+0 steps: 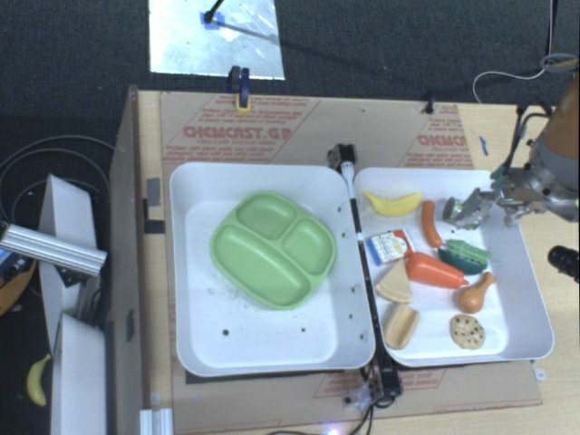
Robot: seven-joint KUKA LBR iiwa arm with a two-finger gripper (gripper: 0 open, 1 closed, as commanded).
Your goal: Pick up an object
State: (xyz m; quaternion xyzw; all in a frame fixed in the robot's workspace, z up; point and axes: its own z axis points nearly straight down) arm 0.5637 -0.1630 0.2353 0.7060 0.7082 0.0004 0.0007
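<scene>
The right bin (526, 279) holds several toy foods: a yellow banana (392, 204), a red sausage (431, 224), a small carton (389, 245), an orange carrot (436, 270), a green pickle (465, 256), a drumstick (477, 292), a cookie (467, 331), a bread wedge (395, 284) and a bread roll (400, 323). My gripper (464, 209) hangs over the bin's upper right part, just right of the sausage and above the pickle. Its fingers look apart, with nothing between them.
The left bin (195, 333) carries a green divided plate (274, 249). A clamp (344, 159) sits at the top of the seam between the bins. Cables and metal parts lie left of the bench.
</scene>
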